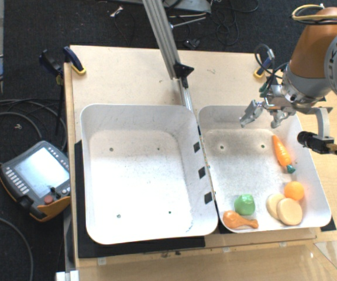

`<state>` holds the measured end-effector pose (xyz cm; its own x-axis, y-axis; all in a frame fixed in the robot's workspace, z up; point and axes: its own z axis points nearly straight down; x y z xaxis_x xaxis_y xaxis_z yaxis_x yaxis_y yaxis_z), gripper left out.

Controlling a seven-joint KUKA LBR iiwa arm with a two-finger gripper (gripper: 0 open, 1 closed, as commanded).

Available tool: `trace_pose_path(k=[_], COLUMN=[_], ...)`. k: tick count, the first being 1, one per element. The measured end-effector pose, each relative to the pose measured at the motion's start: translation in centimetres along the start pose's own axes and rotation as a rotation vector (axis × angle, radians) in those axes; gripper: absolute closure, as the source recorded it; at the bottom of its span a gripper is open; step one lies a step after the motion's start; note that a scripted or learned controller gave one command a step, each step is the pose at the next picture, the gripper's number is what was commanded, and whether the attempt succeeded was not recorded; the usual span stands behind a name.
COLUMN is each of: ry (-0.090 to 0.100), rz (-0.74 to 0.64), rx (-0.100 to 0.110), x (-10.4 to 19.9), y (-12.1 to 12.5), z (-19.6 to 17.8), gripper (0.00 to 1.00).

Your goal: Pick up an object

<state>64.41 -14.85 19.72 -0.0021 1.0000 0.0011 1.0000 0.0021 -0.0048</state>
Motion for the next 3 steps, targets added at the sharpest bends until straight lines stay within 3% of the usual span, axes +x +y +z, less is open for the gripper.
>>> trace_pose_path(k=[1,3], ry=[-0.002,0.0], rz=[-0.002,-0.001], rx=[-0.004,0.001], x=[0.0,0.8], y=[0.1,-0.5], z=[-0.3,10.2], gripper=[0.0,0.0])
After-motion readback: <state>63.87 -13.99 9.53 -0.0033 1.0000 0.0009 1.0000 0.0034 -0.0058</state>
